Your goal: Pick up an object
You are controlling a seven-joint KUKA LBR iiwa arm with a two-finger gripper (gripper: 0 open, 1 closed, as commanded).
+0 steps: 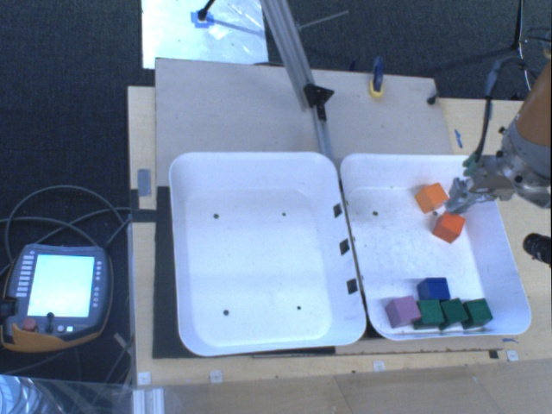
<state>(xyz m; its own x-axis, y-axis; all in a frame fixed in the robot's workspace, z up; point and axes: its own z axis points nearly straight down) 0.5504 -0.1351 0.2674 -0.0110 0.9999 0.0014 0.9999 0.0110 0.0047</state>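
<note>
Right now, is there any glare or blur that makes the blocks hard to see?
Camera view: even light, the blocks are crisp and colours read clearly; the right bin looks bright but not washed out; glare sits on the shiny sheet at top left; the gripper looks slightly soft.

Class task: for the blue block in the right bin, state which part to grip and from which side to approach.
Take the blue block from above, probably by its left and right faces. Green blocks crowd its near side, while the bin floor to its left, right and far side looks bare, so fingers could drop in there.
</note>
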